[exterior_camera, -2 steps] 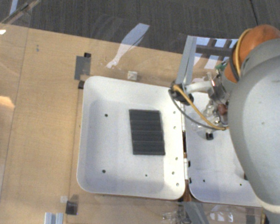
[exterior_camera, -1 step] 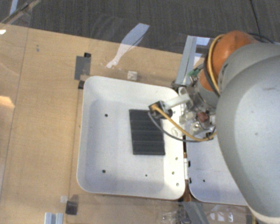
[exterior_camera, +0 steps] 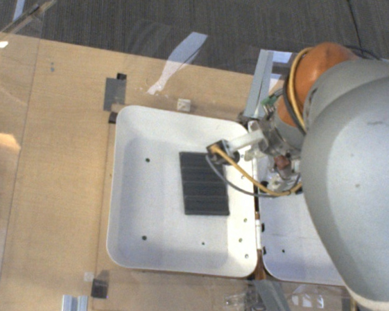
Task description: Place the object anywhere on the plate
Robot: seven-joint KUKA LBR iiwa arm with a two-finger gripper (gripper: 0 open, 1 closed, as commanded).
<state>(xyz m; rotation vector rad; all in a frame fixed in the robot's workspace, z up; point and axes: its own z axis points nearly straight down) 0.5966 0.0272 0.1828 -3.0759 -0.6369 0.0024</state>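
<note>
Seemingly mid-approach, the gripper [exterior_camera: 271, 166] hovers right of centre frame at the rim of the white bin [exterior_camera: 126, 199], its grasp impossible to tell. The dark ribbed plate [exterior_camera: 204, 184] lies mid-bin, and the next move likely calls for a short leftward reach.

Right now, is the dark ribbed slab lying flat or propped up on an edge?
Lying flat. The dark ribbed slab shows its whole ridged face upward on the floor of the left white bin, clear of its walls.

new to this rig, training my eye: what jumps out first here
The bulky grey arm with its orange band looms over the right bin. A black ribbed slab lies flat in the left bin, right of its centre.
</note>
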